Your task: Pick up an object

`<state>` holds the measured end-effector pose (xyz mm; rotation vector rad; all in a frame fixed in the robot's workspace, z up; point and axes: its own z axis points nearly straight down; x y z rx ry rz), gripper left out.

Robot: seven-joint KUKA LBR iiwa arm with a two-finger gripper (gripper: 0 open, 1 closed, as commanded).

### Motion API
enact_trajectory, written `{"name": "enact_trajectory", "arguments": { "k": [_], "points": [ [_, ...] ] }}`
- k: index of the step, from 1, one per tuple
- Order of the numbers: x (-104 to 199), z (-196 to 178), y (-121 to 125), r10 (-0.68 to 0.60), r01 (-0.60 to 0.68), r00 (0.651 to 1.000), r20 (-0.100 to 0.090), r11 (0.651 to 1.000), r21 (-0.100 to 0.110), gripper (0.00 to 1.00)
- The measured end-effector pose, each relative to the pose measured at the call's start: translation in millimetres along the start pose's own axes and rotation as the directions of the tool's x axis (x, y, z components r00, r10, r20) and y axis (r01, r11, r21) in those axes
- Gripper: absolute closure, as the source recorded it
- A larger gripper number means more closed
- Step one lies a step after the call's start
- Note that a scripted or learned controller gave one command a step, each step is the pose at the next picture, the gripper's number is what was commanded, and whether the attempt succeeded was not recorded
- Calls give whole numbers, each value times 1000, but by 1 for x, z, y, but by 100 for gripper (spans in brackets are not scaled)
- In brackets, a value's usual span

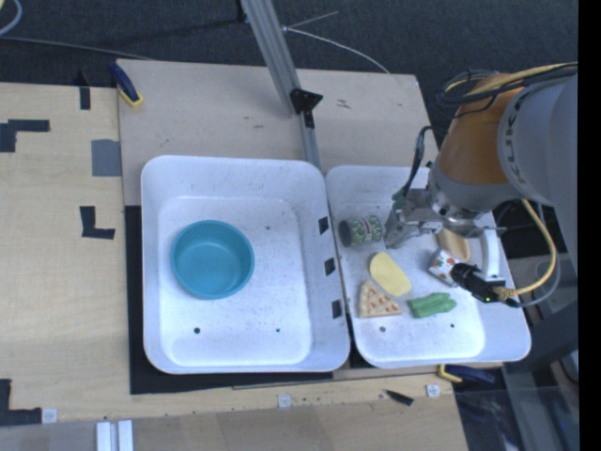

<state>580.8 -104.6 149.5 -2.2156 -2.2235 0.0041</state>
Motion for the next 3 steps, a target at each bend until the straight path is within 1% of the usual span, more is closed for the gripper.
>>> {"name": "enact_trajectory", "arguments": {
  "k": [1, 2, 3],
  "points": [
    [-6, -49, 8, 3, -3, 1000, 1, 1000, -6, 100],
    [-2, -108, 14, 2, -2, 1000, 1, 1000, -6, 100],
    [-1, -135, 14, 2, -2, 1000, 0, 1000, -5, 100]
  ]
}}
